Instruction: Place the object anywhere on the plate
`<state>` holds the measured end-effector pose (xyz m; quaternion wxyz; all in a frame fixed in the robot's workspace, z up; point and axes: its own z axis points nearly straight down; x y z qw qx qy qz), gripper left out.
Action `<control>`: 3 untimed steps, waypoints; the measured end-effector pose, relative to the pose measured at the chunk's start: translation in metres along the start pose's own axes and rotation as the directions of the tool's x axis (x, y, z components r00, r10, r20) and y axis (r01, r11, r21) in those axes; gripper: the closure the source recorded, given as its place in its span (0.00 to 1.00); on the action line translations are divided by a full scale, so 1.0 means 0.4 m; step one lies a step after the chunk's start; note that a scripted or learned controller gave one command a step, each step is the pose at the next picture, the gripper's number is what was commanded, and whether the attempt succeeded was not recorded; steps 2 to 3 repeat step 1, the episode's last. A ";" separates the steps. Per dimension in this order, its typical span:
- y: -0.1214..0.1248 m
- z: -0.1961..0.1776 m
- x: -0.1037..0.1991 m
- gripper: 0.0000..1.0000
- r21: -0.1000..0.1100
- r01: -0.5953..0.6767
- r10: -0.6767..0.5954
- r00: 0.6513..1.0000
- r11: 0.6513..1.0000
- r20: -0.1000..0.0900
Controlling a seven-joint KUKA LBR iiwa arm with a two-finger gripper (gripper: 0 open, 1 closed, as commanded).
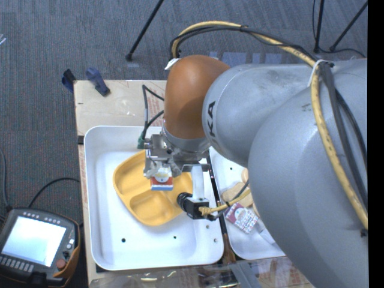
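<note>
While the arm (288, 155) reaches in from the right, its gripper (161, 174) hangs over the yellow plate (141, 197) in the left bin (99, 233); a small red, white and blue object (162, 183) sits clamped between its fingers, just above the plate's middle; a packet (243, 218) lies in the right bin (264, 248).

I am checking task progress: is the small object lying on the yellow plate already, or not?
Cannot tell. The small object appears over the yellow plate, right under the end effector, but contact with the plate is not visible.

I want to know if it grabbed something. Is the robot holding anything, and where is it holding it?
Yes, it looks so: a small red, white and blue object hangs from the gripper, pinched at its top end, over the yellow plate.
</note>
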<state>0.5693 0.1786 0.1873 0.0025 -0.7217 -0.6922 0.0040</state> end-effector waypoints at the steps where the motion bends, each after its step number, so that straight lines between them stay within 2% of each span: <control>1: 0.001 -0.001 -0.002 0.00 0.000 -0.001 0.001 1.000 1.000 0.001; 3: 0.001 -0.001 -0.002 0.00 0.000 -0.001 0.001 1.000 1.000 0.001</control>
